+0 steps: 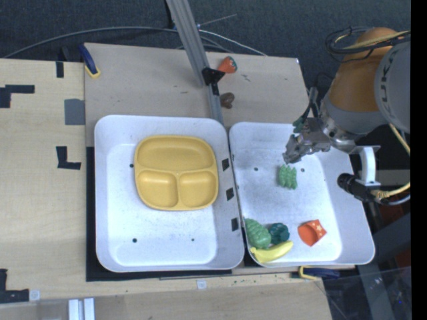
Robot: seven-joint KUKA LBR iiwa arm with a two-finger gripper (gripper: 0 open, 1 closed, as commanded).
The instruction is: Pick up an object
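Note:
My gripper (pixel 291 155) hangs over the right bin (pixel 347 199), near its back half, with the arm coming in from the right. Just below and in front of its tip lies a small light green knobbly toy (pixel 287 177), apart from the gripper. Along the bin's front edge lie a green leafy toy (pixel 257 233), a dark teal piece (pixel 279 232), a yellow banana (pixel 271 251) and an orange-red block (pixel 311 232). Nothing shows between the fingers.
The left bin (pixel 113 199) holds a yellow divided plate (pixel 176 171). A grey pole (pixel 190 29) rises from the bench behind the bins, with a small orange object (pixel 228 64) and a brown one (pixel 227 100) beside it.

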